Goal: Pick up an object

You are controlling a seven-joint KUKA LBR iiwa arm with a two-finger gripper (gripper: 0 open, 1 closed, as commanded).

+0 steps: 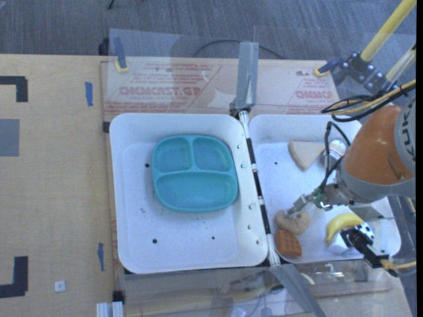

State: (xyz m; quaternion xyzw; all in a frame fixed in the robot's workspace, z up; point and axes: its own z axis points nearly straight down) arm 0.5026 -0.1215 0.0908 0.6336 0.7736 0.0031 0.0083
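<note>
In the right bin (277, 132) my gripper (295, 210) reaches down from the right, its tips just above a tan bun-shaped piece (295, 224). Nothing is visibly between the tips. An orange-brown round cookie-like piece (288, 244) lies just in front of the bun, near the bin's front left corner. A yellow banana (341, 224) lies to the right, under the wrist. A pale wedge like a slice of bread (305, 153) rests near the back of the bin.
The left bin (125, 197) holds a teal divided plate (195, 172) in its upper middle. A ridge with small bolts separates the two bins. Wooden bench surface extends to the left.
</note>
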